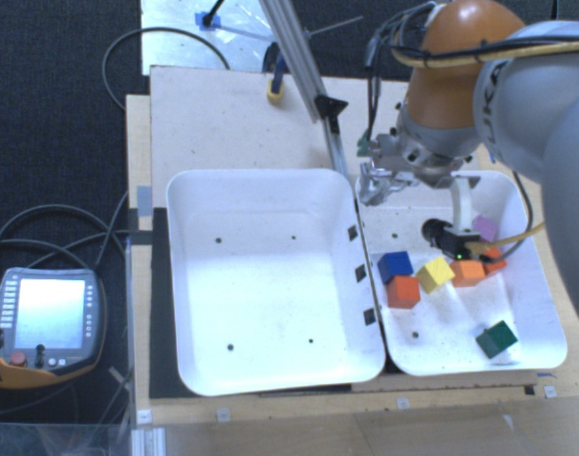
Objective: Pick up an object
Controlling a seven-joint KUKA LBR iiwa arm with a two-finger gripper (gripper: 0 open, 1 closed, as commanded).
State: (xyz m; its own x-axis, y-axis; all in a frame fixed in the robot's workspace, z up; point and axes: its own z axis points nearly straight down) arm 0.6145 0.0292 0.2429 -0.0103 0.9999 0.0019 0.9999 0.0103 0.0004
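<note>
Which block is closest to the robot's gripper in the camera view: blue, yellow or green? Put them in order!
From the gripper, at the back left of the right bin:
1. Blue block, nearest, by the bin's left wall.
2. Yellow block, in the middle of the bin.
3. Green block, farthest, near the front right corner.
</note>
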